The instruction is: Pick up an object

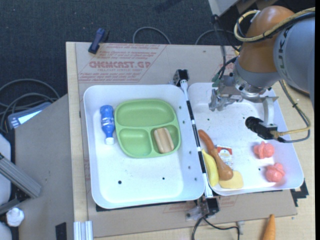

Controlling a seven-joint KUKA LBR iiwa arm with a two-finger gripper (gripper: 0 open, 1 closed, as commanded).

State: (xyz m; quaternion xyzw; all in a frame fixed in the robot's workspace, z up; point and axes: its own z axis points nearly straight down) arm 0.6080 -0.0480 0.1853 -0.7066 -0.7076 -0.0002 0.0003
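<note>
the pick is not yet made, as far as the view shows. the gripper [220, 103] is low over the upper left part of the right bin [240, 136], above bare white floor, and nothing is visible in its grasp (whether it is spread or pressed together cannot be told from this angle).

every candidate lies loose in a bin. in the right bin, a brown sausage-shaped piece [214, 153] lies along the left wall with a yellow banana [209, 170] just beside it, a small red-and-white packet [226, 156] touching it on the right, and a flat yellow piece [231, 181] at its lower end. two pink lumps [263, 150] [274, 172] sit near the right wall, well apart from the gripper. in the left bin [145, 179], a green divided tray [145, 115] holds a bread-like piece [162, 139] in its lower right compartment, and a blue bottle [106, 123] lies just beside the tray's left edge.

what remains, by my reading, is the whole job: moving over one item, closing on it and lifting. the sausage-shaped piece looks nearest.
</note>
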